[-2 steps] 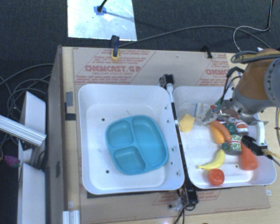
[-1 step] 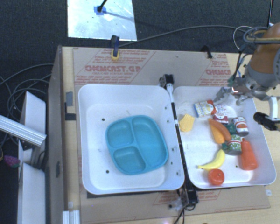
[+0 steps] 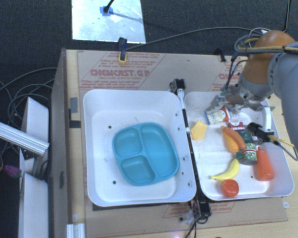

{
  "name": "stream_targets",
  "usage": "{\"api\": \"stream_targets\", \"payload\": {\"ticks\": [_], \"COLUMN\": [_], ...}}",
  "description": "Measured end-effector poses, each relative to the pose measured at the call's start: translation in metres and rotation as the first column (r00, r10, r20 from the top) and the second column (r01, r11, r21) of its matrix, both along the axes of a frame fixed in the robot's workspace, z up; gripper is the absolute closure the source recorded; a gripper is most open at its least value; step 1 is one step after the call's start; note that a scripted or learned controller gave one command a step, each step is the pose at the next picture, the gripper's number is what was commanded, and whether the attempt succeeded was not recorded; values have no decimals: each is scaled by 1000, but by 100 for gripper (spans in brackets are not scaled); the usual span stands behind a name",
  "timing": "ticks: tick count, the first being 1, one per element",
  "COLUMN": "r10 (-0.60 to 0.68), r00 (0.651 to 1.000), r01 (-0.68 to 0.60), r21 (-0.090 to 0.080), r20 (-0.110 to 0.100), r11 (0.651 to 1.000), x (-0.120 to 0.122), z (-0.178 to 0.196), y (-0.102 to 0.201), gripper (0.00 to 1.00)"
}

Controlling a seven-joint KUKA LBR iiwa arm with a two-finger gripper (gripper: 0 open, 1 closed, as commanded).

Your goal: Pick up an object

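Hand (image 3: 223, 101) over a crinkled packet (image 3: 217, 115), grip unclear; smooth blue three-compartment plate (image 3: 145, 152) alongside.

A blue divided plate (image 3: 146, 153) lies in the left white bin (image 3: 102, 103), both on a cardboard-covered bench (image 3: 149, 68).
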State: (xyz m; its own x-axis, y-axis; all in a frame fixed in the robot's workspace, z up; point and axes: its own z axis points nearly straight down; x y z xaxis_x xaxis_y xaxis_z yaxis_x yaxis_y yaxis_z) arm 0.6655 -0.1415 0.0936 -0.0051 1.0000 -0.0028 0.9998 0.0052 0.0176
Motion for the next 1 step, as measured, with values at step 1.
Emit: {"api": "stream_targets", "payload": {"ticks": [1], "r10": [3], "r00": [1000], "r01": [-2], "r21": [-3], "r20": [12], "r11": [1000], "x": [3], "z": [16], "y": [-1], "gripper": [100]}}
